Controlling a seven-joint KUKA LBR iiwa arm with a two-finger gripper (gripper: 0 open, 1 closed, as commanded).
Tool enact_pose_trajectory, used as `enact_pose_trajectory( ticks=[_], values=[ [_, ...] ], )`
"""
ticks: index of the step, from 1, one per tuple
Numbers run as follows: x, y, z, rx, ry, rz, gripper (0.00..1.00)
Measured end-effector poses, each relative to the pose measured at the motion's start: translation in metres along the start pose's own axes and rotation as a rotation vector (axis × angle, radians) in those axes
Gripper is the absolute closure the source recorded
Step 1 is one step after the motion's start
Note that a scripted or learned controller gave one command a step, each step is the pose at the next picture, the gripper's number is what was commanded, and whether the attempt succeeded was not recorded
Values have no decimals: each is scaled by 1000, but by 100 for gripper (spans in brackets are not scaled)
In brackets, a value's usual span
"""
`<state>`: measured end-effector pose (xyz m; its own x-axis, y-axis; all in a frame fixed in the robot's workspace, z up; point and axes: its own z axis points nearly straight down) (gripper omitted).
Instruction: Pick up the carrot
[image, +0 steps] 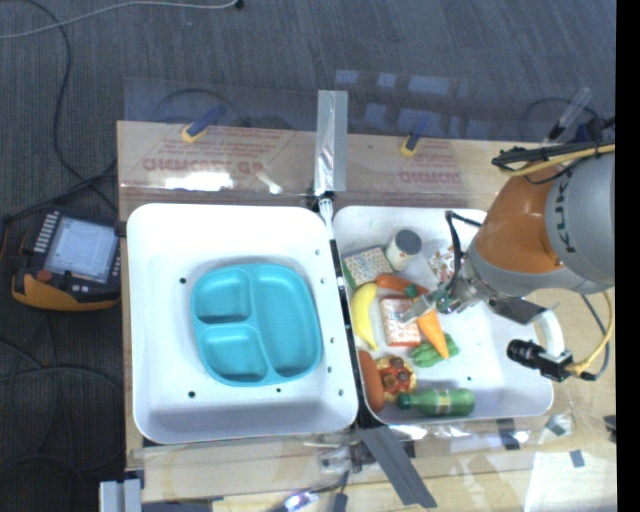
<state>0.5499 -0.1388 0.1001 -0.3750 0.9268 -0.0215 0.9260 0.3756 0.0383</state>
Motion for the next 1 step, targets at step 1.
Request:
enact_pose_trajectory(
  ticks=[1],
  values=[
    [2, 16, 2, 17, 2, 84, 100]
  ],
)
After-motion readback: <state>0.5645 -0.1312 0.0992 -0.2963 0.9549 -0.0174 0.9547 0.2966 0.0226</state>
